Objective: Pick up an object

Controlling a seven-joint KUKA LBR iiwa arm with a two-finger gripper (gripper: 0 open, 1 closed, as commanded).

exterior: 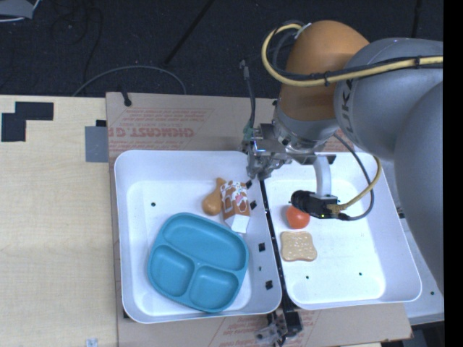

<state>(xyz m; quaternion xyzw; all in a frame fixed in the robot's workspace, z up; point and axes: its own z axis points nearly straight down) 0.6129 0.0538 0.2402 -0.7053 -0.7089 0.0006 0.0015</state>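
Observation:
The grey arm reaches in from the right, its orange band above the wrist. My gripper [257, 166] hangs over the divider between the two bins, near the back of the left bin [134, 194]. Just below and left of it lie a small red-and-white patterned carton [234, 201] and an orange-brown toy [213, 202], side by side. A blue sectioned plate [197, 261] rests in the front of the left bin. In the right bin [376, 266] sit a red tomato-like ball [297, 217] and a tan cracker-shaped piece [298, 247]. Nothing is visibly held.
Black cable and a connector [318, 202] drape from the wrist over the right bin, just above the red ball. Cardboard [173, 125] lies under the bins, and the wooden bench top [51, 215] stretches to the left.

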